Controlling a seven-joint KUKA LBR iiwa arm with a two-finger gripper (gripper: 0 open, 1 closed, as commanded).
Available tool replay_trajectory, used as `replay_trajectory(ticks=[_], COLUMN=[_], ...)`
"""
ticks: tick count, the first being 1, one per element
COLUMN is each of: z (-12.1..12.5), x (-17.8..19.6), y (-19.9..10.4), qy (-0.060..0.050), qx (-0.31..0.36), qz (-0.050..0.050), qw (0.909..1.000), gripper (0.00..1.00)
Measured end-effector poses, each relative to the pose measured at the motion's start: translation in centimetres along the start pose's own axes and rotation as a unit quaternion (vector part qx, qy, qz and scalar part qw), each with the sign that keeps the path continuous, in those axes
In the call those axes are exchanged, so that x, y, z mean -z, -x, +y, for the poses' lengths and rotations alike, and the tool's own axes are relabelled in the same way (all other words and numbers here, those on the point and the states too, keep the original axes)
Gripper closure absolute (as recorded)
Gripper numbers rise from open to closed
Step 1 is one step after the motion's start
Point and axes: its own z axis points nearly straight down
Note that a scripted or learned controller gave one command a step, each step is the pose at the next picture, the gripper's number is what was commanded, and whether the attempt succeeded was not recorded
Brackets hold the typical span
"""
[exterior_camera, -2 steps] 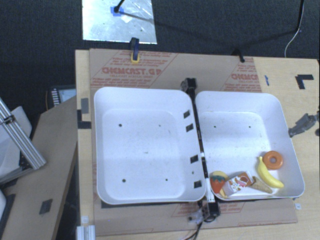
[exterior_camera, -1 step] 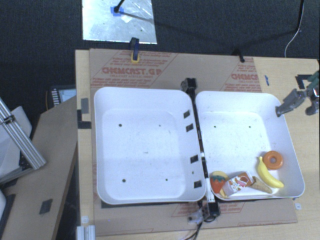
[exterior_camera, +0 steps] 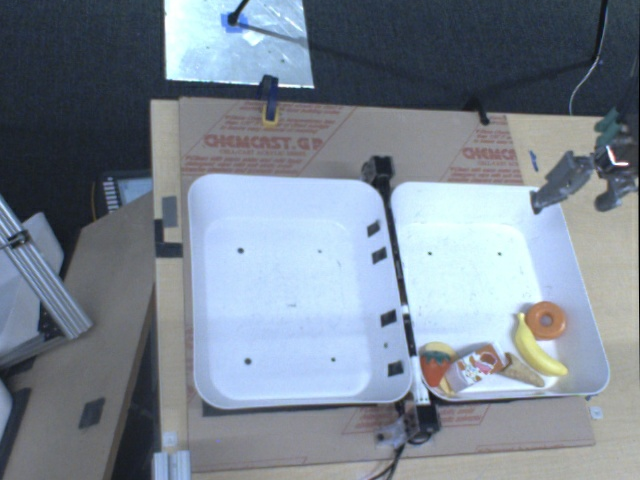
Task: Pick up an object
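Reaching in from the right edge, the arm was seen only as a small grey part beyond the far right corner of the right bin (exterior_camera: 560,258). The pincer (exterior_camera: 552,190) was held over that far right rim, slanting down and to the left, with its tip just above the bin's edge. Whether the pincer was wide or narrow could not be told, since it appeared as one blurred grey shape. Nothing was seen held in it.

The objects were gathered in the near right corner of the right bin, well apart from the pincer. A banana (exterior_camera: 537,348) was laid curving along the near right wall. An orange ring (exterior_camera: 546,319) was placed just beyond the banana's far end, close to the right wall. A red and white packet (exterior_camera: 474,367) was laid near the front wall, with a tomato-like red and orange piece (exterior_camera: 436,362) just to its left. A small brown wedge (exterior_camera: 522,373) was set between the packet and the banana.

The left bin (exterior_camera: 210,268) was set beside the right one, the two joined by a dark strip with clips. Both bins were carried on a cardboard sheet (exterior_camera: 300,133) spread on the bench (exterior_camera: 100,368).
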Motion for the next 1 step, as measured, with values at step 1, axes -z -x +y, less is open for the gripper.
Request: replay_trajectory(ticks=[1], z=[0.06], x=[4.27], y=[-5.47], qy=[-0.001], qx=[0.000], qz=[0.001], qw=[1.0000], gripper=[0.00])
